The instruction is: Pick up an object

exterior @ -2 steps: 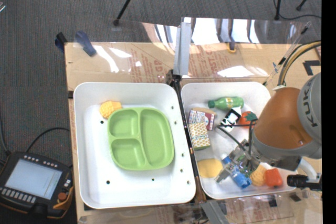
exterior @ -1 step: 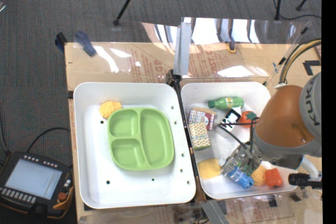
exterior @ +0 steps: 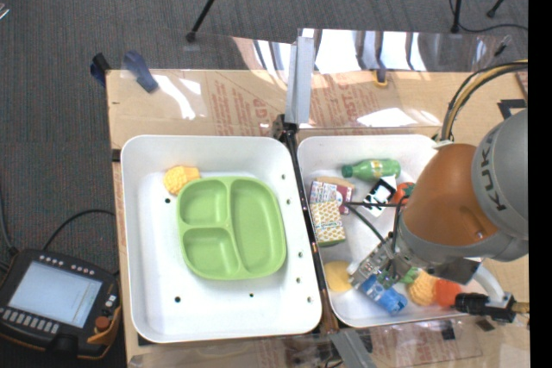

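In the right bin [exterior: 424, 152], lower front corner: pincer [exterior: 385, 269] low among the clutter.
Arm: grey with orange band [exterior: 444, 194], reaching in from the right.
Candidate object: blue item [exterior: 385, 296] just under the pincer, beside a yellow-orange toy [exterior: 429, 289].
Other contents: green bottle [exterior: 373, 168], patterned carton [exterior: 328, 215], yellow piece [exterior: 337, 276].
Left bin [exterior: 147, 271]: green divided plate [exterior: 231, 226], corn toy [exterior: 178, 178].
Technique, judged: centre over one item, descend straight, avoid the bin wall.
Pincer state: opening cannot be told; contact with anything unclear.
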Tool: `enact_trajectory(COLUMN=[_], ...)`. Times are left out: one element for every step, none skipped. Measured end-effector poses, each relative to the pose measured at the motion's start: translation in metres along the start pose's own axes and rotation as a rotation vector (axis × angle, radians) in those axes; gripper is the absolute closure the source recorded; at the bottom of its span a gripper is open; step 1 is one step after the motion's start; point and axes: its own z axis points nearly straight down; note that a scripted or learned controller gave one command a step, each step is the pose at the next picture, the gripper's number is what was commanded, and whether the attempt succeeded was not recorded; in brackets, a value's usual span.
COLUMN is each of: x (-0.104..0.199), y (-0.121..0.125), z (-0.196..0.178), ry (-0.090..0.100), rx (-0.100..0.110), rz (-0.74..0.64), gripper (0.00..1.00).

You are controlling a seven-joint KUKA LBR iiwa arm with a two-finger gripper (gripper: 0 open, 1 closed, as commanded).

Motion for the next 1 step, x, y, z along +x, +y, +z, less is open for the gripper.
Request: enact_trajectory(x=[0.0], y=[0.0001], z=[-0.0001], ry=[0.0], rx=[0.0], rz=[-0.001], gripper=[0.0])
